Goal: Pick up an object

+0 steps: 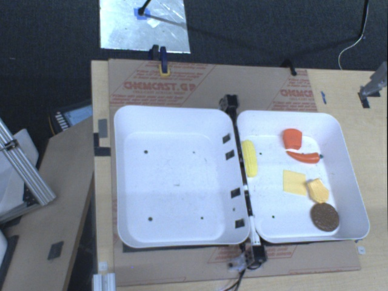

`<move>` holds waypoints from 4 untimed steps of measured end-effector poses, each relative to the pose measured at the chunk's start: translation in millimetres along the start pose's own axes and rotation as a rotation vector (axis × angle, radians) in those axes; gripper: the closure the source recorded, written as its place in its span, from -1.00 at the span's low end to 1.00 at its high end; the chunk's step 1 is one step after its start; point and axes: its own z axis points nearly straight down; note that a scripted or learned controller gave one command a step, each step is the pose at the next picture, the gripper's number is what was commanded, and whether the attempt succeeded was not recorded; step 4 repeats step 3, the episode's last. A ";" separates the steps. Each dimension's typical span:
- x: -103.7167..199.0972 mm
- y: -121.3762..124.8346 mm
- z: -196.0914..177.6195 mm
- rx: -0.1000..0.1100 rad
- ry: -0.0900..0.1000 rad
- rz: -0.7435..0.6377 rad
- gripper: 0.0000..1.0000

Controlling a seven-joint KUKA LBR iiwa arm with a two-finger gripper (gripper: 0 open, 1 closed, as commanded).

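The right bin [345, 162] holds several food items. A yellow corn cob [249, 157] lies along its left wall. An orange chunk [292, 138] sits at the far side with a red chili pepper [304, 157] just in front of it. A flat yellow slice [294, 182], a small yellow lump [319, 190] and a round brown cookie [325, 216] lie nearer the front. My gripper [373, 87] shows as a grey piece at the right edge, beyond the bin's far right corner and well away from every item.
The left bin [121, 180] stands beside the right one, joined by a black hinge strip [237, 162]. A shiny metal sheet [144, 16] lies behind the bench, a blue clamp [162, 58] on the far edge. An aluminium rail [24, 168] slants at the left.
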 end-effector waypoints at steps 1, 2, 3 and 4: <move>28.2 -20.5 -80.6 -0.004 0.000 -0.001 -1.00; 26.6 -19.5 -86.9 0.000 -0.001 -0.002 1.00; -26.5 45.6 -20.9 0.012 0.001 0.008 1.00; -26.5 45.6 -20.9 0.012 0.001 0.008 1.00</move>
